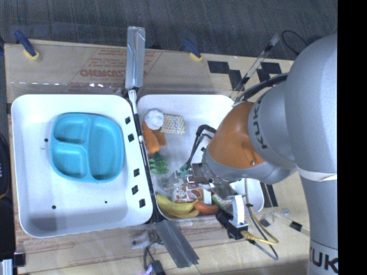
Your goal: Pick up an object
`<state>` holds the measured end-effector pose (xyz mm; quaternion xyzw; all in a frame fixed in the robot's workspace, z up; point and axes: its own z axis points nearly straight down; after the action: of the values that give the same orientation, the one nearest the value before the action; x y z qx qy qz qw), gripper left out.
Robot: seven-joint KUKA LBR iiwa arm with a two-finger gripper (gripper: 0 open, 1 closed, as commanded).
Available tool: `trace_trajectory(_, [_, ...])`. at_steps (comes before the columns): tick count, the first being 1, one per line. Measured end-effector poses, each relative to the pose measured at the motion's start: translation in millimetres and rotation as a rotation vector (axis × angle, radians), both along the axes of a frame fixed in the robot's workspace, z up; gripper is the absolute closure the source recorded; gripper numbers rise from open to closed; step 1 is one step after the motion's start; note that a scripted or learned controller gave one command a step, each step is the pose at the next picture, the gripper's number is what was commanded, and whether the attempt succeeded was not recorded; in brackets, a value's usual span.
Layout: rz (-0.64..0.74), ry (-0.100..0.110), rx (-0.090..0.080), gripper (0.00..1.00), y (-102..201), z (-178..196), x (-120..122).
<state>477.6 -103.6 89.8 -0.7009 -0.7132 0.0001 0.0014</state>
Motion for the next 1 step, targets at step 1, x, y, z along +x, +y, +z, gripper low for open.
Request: trace_trajectory(1, [0.005,0.002,0.0,1.0,-0.3,7.5,1.0])
